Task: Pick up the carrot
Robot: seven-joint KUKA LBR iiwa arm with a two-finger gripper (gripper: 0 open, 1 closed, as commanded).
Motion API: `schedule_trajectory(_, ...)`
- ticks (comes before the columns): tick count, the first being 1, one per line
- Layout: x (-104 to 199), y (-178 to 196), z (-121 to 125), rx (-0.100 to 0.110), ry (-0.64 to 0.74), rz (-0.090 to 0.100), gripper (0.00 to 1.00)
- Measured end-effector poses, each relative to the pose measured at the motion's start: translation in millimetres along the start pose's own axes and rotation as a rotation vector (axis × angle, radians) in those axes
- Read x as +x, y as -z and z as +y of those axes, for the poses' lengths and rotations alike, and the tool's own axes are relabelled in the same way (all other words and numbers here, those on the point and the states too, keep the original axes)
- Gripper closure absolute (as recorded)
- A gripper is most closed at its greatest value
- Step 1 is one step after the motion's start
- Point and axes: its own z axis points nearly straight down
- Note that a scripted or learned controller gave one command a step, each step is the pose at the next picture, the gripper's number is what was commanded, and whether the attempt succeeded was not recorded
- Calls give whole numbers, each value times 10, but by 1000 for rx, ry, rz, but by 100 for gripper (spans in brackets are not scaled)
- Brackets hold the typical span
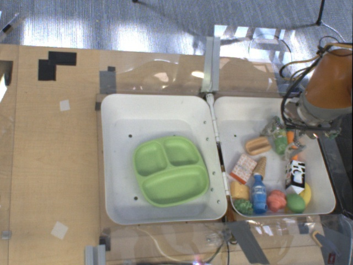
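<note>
We see the carrot (295,141) at the right bin's (231,115) far right, beside the broccoli (281,143), just under the gripper (302,134) (finger state we cannot tell). It looks light, stiff and smooth, so we'd pinch across its middle.

The arm (325,87) is cut off by the right edge and hides the claw below it. Only a small orange tip of the carrot (292,137) shows beside its wrist.
</note>
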Motion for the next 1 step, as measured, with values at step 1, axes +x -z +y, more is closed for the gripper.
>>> schedule_trajectory(1, 6, 13, -11, 3, 398, -4, 0)
